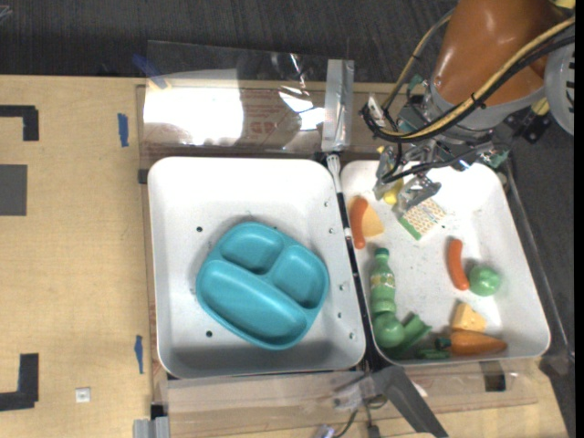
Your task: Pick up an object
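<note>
Left white bin (173,336) is holding one teal divided tray (263,283), lying at a slant mid-bin; rigid plastic by the look, wide and shallow, probably awkward for a two-finger grab except at the rim.

Right white bin (525,245) is carrying the small stuff, likely toy food, light and hard, probably slick. Going left to right: one orange wedge (359,221) lying against the left wall; one green bottle (381,281) lying lengthwise, with a darker green piece (401,329) just beyond its near end; one flat speckled card (422,217) far-centre; one small yellow piece (392,195) just beside the gripper; one red-orange chilli-like stick (456,264); one green ball (485,280) touching the stick's right side; one cheese-like yellow wedge (469,318); one carrot (476,342) along the near wall.

Gripper (415,188) is hanging low over the far-left part of the right bin, at the yellow piece and card; whether it is gripping anything, cannot tell, cables are cluttering it.

Best bets, judging: stick or bottle, pinched across the narrow middle. Ball would probably roll; card is too flat.
</note>
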Motion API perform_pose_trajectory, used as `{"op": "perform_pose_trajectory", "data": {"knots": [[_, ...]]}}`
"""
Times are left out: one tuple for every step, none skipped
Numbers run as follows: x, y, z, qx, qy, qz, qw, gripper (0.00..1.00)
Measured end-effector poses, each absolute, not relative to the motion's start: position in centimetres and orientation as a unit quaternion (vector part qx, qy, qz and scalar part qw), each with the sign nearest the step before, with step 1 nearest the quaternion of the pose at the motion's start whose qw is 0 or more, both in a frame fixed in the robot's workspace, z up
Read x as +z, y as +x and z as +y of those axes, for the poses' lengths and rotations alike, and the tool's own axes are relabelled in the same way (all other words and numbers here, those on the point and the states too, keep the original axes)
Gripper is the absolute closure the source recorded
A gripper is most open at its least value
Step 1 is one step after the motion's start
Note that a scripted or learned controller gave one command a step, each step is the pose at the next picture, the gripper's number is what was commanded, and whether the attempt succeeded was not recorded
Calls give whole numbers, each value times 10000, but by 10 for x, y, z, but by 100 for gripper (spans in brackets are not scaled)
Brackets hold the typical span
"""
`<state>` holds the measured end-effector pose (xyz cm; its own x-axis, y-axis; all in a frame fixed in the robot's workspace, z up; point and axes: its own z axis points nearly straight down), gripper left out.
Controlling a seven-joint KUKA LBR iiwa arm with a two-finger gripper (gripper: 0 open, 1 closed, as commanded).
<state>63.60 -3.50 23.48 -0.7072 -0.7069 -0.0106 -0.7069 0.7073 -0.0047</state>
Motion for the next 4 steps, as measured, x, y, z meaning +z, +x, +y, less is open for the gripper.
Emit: {"op": "perform_pose_trajectory", "data": {"knots": [[225,668,-21,-2,-5212,8534,48,100],[196,667,17,19,-5403,8415,25,100],[274,665,-5,-26,-6075,7943,66,100],[228,667,3,17,-6402,7682,22,100]]}}
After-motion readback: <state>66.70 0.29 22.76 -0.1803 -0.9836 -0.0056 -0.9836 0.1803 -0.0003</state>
